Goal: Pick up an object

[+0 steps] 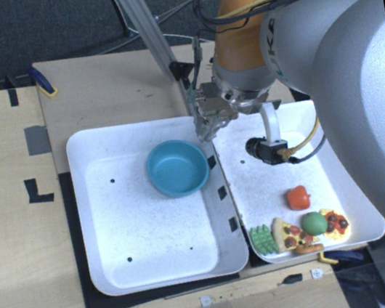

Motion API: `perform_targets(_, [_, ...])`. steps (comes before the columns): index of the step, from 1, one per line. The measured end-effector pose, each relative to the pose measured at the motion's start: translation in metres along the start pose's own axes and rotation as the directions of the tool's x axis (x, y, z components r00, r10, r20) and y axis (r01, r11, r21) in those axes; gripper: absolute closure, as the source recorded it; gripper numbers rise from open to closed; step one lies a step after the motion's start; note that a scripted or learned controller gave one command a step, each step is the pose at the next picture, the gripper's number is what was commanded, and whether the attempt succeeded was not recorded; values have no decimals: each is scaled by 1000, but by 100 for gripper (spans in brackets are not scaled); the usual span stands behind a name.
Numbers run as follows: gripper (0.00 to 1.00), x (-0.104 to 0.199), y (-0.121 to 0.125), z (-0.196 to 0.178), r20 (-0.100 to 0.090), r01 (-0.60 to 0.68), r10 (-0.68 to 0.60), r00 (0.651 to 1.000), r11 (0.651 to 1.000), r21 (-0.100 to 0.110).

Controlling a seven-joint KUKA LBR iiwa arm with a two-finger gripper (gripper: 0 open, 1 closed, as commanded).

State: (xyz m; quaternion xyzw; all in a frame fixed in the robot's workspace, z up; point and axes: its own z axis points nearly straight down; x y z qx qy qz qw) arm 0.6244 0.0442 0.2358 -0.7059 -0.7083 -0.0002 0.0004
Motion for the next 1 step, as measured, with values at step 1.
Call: perform_targets(1, [100, 51, 15, 16, 1, 0, 0, 1000, 1000, 2])
